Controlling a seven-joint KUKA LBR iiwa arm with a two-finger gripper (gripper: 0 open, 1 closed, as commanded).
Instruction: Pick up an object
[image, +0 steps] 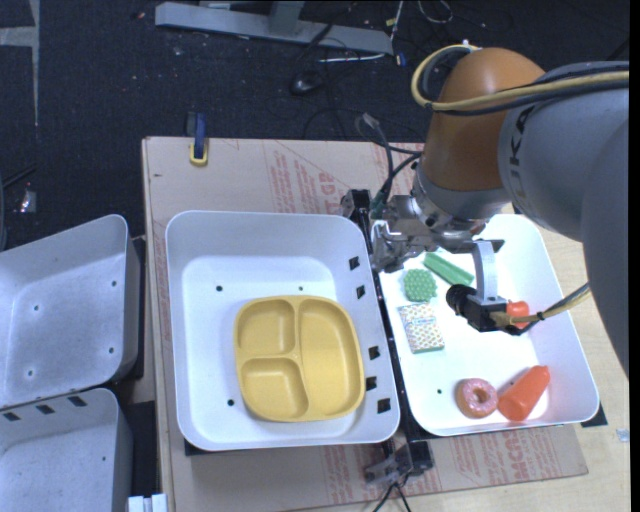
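The tool hangs over the right bin's far-left corner, beside a green block; its grip can't be told. Doughnut lies near the front edge.

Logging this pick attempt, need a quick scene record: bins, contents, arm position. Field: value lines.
left bin: holds a yellow divided tray, three compartments
right bin: holds all the small items
items, far end: green stick, round green textured piece
items, middle: patterned flat square
items, near end: pink ring donut, orange carrot-like piece, side by side
arm: reaches in from the right, over the far end of the right bin
gripper: fingers not discernible
held object: none seen between fingers
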